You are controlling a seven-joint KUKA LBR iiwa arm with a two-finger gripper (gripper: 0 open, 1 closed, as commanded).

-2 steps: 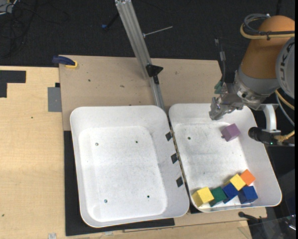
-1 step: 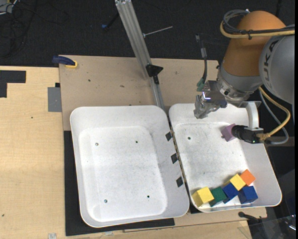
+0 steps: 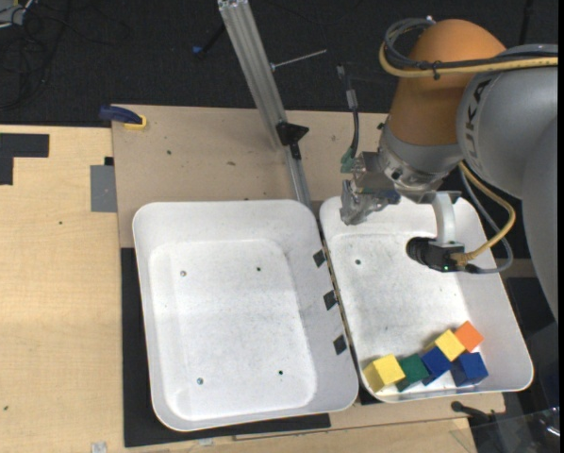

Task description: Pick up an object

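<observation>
Two white bins sit side by side on the bench, left bin (image 3: 169,243) and right bin (image 3: 395,253), touching along their inner edges. Camera view: the grey arm (image 3: 508,130) reaches in from the right, orange band above the wrist, gripper (image 3: 357,206) over the far left corner of the right bin. Nothing visible between its tips; open or closed, cannot tell. Blocks are bunched at the near right corner of the right bin, well apart from the gripper: yellow block (image 3: 388,371), green block (image 3: 414,369), second yellow block (image 3: 449,345), orange block (image 3: 468,334), blue block (image 3: 469,368). They touch or nearly touch in a row. A metal rail (image 3: 258,74) slants up behind the bins. A blue-handled tool (image 3: 122,115) lies at the far left of the board.
</observation>
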